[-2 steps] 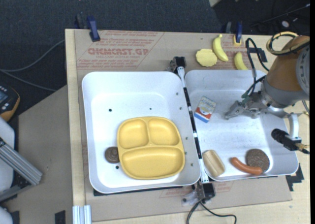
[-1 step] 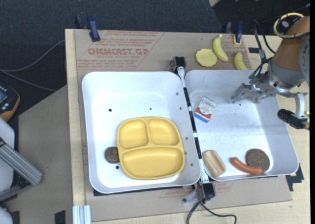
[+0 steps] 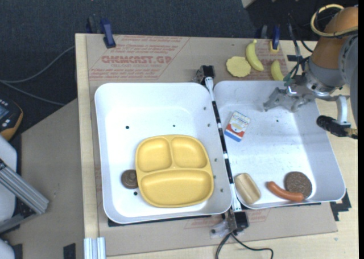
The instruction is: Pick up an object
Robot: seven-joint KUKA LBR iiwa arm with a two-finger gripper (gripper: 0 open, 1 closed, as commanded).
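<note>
At the two o'clock corner of the right bin, the gripper is seen low over the white floor, its two fingers spread apart with nothing between them. It is therefore taken to be released and empty. The grey arm with its orange band reaches in from three o'clock.

No object has yet been lifted, so the step in hand is judged to be the approach, before any grasp is made. The nearest candidate is the small carton, white with red and blue print, which lies in the same bin toward eight o'clock of the gripper, near but apart from it, close to the divide between the bins. Along the bin's six o'clock edge a bread roll, a sausage and a brown patty are found, the sausage touching the patty. In the left bin a yellow divided plate is set, with a small brown disc just beside it at nine o'clock. Two bananas and a yellow round piece lie outside the bins at twelve o'clock.

For the next move, the open fingers would need to be carried over one chosen object, probably the carton, aligned across its narrow side, lowered around it and only then closed.
</note>
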